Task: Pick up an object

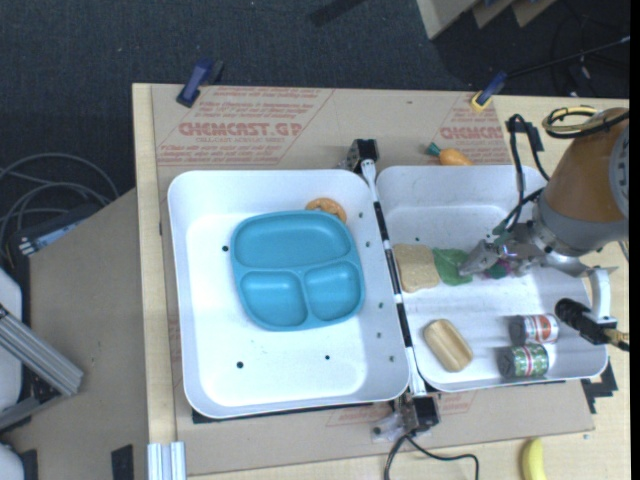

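Observation:
My gripper (484, 259) is low in the right bin (480, 186), its tip at the right edge of a green piece (451, 265) that lies beside a tan sponge (414, 267). A bread roll (448, 344) lies near the bin's front left. Two small cans, one red-labelled (533, 329) and one green-labelled (525, 361), lie at the front right. The left bin (200, 268) holds a blue divided plate (297, 268) with a small cookie-like item (325, 207) behind it.
The arm's orange band and grey wrist (590, 193) hang over the right bin's right side. Black clips (362, 154) join the bins at the back and front. A yellow item (533, 460) lies on the bench at the front right.

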### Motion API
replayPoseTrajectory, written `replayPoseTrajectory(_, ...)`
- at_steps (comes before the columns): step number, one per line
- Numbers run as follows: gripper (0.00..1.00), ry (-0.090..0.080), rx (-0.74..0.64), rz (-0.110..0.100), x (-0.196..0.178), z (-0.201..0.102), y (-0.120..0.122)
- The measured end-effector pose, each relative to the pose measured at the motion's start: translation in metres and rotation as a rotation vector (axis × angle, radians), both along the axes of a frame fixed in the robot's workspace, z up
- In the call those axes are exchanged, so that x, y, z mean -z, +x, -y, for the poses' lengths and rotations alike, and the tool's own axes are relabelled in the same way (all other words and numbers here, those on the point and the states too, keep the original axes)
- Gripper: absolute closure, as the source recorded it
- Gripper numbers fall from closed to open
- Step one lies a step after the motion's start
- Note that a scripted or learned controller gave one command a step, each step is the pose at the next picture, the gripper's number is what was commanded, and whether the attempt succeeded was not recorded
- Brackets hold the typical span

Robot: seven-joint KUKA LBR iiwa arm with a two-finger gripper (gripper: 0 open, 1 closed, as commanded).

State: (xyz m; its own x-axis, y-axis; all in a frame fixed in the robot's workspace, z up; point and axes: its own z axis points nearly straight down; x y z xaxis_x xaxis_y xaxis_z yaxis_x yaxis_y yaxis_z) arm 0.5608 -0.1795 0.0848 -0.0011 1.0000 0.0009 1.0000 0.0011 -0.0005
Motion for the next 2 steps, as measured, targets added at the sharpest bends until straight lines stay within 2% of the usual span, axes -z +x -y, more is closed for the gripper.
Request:
replayPoseTrajectory(1,1.0,-0.001,0.0,0.001,-0.01,0.001,0.0)
replayPoseTrajectory(2,1.0,-0.004,0.002,0.004,-0.075,0.028,-0.019)
